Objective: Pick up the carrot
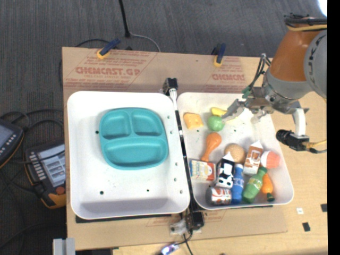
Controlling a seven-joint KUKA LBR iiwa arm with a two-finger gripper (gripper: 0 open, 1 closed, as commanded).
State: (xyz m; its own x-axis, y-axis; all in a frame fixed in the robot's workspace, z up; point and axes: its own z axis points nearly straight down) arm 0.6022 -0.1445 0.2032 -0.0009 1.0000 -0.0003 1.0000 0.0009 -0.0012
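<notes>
The arm's upper part is cut off at the right edge. Its claw [245,109] hangs spread over the right bin [284,166], pinching nothing, above the far rim near a green ball [215,123]. The carrot [211,143] lies mid-bin, free on its left, touching a small carton [202,170] at its tip. The left bin [85,195] holds a teal tray [133,137].

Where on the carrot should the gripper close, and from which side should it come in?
Grip the carrot across its narrower middle, coming straight down from above. It lies flat and slanted, fat end up-right near the green ball, thin end down-left by the small carton. Set the fingers across that slant; its long sides look clear. The gripper is up-right of it.
</notes>
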